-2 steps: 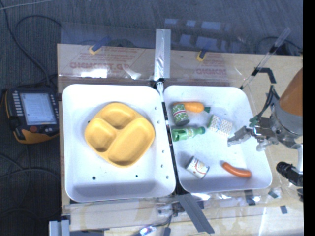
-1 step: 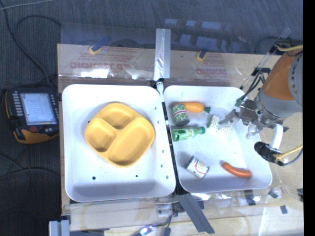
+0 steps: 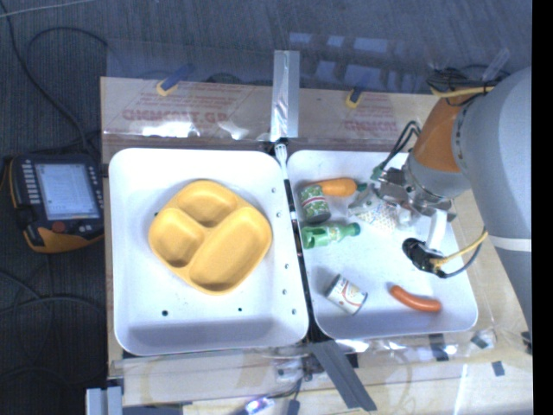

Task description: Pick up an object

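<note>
Near the right bin's far edge, the carrot (image 3: 339, 187) lies beside a green can (image 3: 314, 202) and bottle (image 3: 330, 233), loosely scattered for picking. Hand (image 3: 390, 199) hangs close above that cluster; whether it is open cannot be told. Sausage (image 3: 416, 299) lies well apart.

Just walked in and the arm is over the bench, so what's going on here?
A grey robot arm reaches from the right into the right bin, its gripper low near the bin's upper middle, close to the carrot. Nothing shows between its fingers. Also in that bin lie a green bottle, a green can, a small white can and a sausage. The left bin holds a yellow divided dish.
</note>
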Controlling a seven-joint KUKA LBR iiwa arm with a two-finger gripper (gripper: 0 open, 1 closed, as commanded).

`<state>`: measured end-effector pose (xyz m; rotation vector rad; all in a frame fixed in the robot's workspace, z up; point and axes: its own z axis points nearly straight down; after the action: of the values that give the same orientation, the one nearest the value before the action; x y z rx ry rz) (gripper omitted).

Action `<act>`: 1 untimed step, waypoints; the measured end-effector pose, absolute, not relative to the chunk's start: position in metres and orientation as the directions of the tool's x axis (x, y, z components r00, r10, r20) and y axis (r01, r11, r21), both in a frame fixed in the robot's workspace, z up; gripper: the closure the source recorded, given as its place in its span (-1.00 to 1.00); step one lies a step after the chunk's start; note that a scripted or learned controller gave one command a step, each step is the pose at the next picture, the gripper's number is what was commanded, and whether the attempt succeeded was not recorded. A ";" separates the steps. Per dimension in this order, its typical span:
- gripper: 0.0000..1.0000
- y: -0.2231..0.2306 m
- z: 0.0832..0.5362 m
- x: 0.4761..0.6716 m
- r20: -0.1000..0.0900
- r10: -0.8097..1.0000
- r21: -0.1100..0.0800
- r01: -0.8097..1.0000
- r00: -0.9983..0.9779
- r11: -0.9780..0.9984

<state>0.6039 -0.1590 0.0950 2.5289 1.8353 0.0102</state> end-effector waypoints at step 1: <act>-1.00 -0.133 0.096 0.603 -0.008 0.958 0.026 0.957 0.288 -0.288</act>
<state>0.6032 -0.1327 0.0960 2.5006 1.8597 0.0142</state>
